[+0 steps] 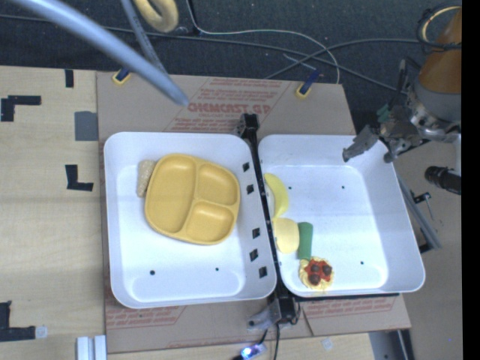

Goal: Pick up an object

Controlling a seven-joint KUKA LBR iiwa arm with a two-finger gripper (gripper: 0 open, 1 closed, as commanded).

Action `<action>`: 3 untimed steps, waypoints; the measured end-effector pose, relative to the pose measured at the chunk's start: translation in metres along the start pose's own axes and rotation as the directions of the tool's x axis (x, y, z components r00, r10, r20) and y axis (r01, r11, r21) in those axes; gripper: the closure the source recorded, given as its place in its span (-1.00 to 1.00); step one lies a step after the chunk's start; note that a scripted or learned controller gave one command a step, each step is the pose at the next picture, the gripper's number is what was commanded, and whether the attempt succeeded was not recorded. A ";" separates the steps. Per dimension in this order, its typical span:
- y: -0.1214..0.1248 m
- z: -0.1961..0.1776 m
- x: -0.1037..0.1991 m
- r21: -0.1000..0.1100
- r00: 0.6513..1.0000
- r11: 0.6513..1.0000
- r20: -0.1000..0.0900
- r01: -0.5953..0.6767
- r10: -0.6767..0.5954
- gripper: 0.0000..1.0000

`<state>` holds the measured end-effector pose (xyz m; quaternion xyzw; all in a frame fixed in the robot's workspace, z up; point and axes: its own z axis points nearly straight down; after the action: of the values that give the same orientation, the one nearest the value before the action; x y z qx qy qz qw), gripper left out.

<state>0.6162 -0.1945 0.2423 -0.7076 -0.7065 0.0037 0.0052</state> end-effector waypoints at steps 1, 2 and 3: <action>0.002 -0.006 0.000 -0.011 1.000 1.000 0.002 0.003 -0.003 -1.00; -0.006 0.055 0.003 -0.005 1.000 1.000 0.002 0.003 -0.003 -1.00; -0.008 0.120 0.007 -0.004 1.000 1.000 0.001 0.003 -0.003 -1.00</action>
<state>0.6072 -0.1876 0.1228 -0.7066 -0.7076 0.0028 0.0033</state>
